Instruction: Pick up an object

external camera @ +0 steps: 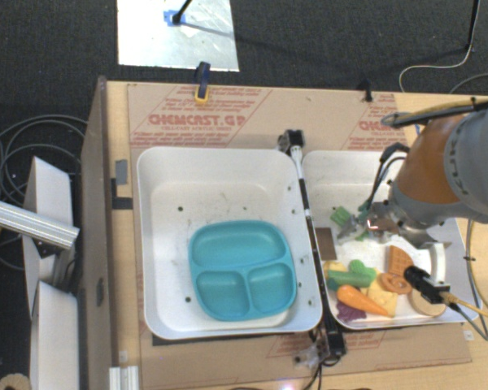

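Observation:
The right bin [342,173] holds several toy foods along its near side: a small green piece [340,215], a brown block [325,240], a green vegetable [351,275], a carrot [354,299], a yellow wedge [382,301] and a pretzel [393,283]. My gripper [355,227] hangs low over this bin, just right of the small green piece and above the brown block. The grey wrist and orange band [427,173] hide part of the bin behind it. Nothing is visibly held.
The left bin [171,177] carries a blue divided plate [242,270]. A black divider rail [305,210] runs between the bins. An orange cracker [400,258] and a tan disc [427,304] lie at the right bin's near right corner. Cables trail at the right.

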`<state>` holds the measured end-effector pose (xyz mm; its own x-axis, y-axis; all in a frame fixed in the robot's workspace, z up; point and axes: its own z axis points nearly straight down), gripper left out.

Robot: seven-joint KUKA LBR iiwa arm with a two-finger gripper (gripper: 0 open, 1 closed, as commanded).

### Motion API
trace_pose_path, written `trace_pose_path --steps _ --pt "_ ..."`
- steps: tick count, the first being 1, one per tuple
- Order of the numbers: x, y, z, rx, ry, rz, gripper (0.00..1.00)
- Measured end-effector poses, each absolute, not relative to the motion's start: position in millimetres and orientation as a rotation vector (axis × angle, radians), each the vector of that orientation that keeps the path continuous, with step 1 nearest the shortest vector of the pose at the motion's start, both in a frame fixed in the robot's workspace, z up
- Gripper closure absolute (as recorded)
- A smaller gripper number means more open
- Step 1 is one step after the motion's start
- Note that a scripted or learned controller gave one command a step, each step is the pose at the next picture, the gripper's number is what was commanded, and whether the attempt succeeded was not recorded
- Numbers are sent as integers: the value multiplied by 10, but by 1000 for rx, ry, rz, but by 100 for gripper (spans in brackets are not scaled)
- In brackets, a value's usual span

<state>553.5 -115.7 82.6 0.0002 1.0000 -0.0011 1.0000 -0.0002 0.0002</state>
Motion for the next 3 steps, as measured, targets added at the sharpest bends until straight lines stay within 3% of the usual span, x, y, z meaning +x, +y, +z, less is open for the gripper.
trace_pose_path --steps 1,2,3 --pt "6040 -968 854 2210 2226 7 0" --pt "6031 -983 969 2208 2226 8 100" --pt "6001 213 1905 2200 2237 18 100"
